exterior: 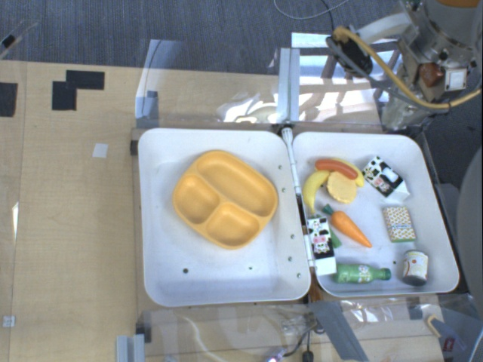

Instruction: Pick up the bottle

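Bottle first: the small green plastic bottle (361,274) lies flat on its side at about six o'clock in the right-hand shallow white bin (430,173), its pale cap pointing toward three o'clock, with nothing gripping it. Just beside its cap end sits a small grey and white can (414,267), and touching its other end is a black-and-white cow-patterned carton (322,243) resting along the divider between the bins. Near the middle of that bin lies an orange toy carrot (351,228), and above it, toward twelve o'clock, a yellow banana (314,189), a round yellow slice (342,189) and a red-orange sausage (337,167) huddle together. A second cow-patterned carton (383,176) sits at about two o'clock, and a tan cracker-like block (398,223) at three. The left-hand white bin (162,274) carries a yellow three-compartment plate (225,197) near its centre. The grey arm with its orange band (438,29) hangs up beyond the right bin's far corner, at about one o'clock, well apart from the bottle; I cannot tell how its hand is set. Both bins rest on the pale wooden worktop (68,225).
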Controlling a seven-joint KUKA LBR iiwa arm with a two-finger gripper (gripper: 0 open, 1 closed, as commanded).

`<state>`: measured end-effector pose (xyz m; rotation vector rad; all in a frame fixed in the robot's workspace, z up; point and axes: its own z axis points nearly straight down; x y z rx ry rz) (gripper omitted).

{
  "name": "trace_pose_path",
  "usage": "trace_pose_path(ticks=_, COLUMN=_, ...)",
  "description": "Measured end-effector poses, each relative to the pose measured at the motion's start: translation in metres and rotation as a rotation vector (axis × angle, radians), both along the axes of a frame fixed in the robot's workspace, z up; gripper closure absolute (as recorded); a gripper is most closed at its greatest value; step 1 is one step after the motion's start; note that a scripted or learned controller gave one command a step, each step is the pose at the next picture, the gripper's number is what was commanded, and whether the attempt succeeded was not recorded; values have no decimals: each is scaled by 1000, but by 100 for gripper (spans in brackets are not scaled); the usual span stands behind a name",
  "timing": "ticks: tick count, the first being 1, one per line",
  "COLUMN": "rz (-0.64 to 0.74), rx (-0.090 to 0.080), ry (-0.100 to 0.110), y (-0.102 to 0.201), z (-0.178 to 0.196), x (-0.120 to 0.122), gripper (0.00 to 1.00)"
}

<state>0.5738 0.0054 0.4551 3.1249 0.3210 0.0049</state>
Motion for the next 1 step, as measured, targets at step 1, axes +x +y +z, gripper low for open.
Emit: trace_pose_path(ticks=1, rz=1, rx=-1, ry=-1, y=0, z=10, x=1, gripper=100)
